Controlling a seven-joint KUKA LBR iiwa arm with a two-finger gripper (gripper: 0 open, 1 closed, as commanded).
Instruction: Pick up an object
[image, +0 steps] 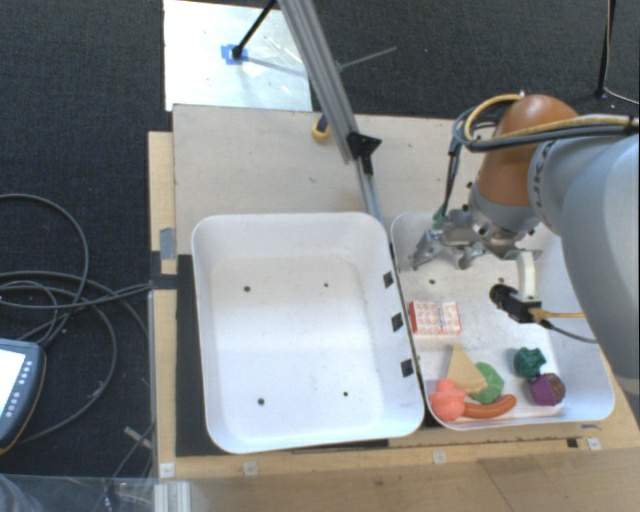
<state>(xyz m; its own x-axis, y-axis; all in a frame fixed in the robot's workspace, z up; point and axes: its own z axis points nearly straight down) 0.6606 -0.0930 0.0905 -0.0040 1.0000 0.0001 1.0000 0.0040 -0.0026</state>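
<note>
The surface (260, 165) carries two shallow white bins side by side: the left bin (300, 330) and the right bin (590, 385). The arm (590, 200) enters from the right of the camera view, its orange band (520, 150) sitting above the wrist. The end effector (460, 250) is positioned over the far end of the right bin, near the bin's far-left corner. Its state, released or clenched, cannot be told from this view, and nothing is seen between its parts. The candidate objects all lie in the right bin, grouped toward the near end and apart from the end effector. A flat red-and-white patterned packet (435, 318) lies beside the bin's left wall, about midway along it. Nearer the front lies a tan wedge (462, 370), touching a green piece (490, 383) on its right. In the near-left corner sits an orange-red rounded item (448, 402), and just beside it an elongated red item (490, 406) lies along the front edge. Toward the near-right corner are a dark green object (528, 360) and, close in front of it, a purple object (546, 389). A small black component (506, 298) with a cable hangs beside the arm over the middle of the right bin. Loose black cables (60, 290) lie on the dark floor to the left of the surface.
</note>
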